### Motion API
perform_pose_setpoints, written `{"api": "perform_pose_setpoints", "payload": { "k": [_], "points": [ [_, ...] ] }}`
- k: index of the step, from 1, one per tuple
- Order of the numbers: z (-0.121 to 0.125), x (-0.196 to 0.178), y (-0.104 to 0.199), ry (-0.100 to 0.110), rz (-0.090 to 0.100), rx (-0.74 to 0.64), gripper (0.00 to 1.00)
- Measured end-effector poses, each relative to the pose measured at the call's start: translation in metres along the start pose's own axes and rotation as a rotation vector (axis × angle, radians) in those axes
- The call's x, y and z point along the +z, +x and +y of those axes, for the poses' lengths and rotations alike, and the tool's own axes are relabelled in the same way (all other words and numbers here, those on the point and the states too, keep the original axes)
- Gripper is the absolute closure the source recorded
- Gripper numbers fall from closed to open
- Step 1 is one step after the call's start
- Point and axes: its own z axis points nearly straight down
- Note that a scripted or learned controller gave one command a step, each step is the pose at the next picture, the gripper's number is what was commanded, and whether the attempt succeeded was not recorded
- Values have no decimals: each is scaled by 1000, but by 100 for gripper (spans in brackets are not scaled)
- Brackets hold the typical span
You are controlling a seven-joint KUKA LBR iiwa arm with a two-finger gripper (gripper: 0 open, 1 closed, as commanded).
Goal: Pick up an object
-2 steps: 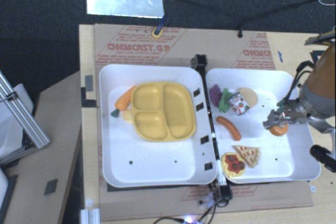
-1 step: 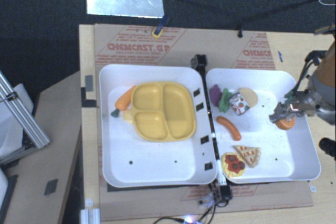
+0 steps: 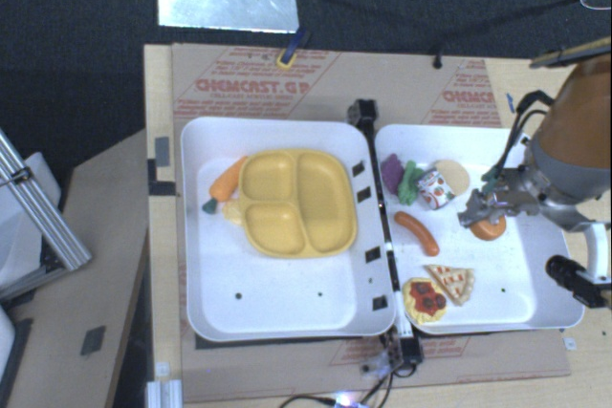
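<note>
My gripper (image 3: 481,208) hangs low over the right side of the right bin (image 3: 512,301). Directly beneath it lies a small orange object (image 3: 491,228), partly covered by the gripper. Whether it is touching that object is unclear from this angle. Left of the gripper sit a red and white carton (image 3: 435,191), a beige round piece (image 3: 453,175), a green item (image 3: 409,182) and a purple item (image 3: 392,171). A sausage (image 3: 417,232) lies at the bin's middle left. A pizza slice (image 3: 451,282) and a round red-topped piece (image 3: 426,299) rest near the front.
The left bin (image 3: 210,301) holds a yellow divided plate (image 3: 292,203), with a carrot (image 3: 227,179) and a small pale yellow piece (image 3: 233,213) at its left. A black divider (image 3: 378,205) runs between the bins. The arm's grey body with its orange band (image 3: 579,124) stands over the right bin's right edge.
</note>
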Motion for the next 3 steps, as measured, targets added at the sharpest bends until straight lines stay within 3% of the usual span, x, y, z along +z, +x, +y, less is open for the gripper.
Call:
{"api": "perform_pose_setpoints", "payload": {
  "k": [2, 3],
  "points": [
    [0, 18, 97, 2, 0, 1, 100],
    [-6, 7, 142, 1, 0, -1, 100]
  ]
}}
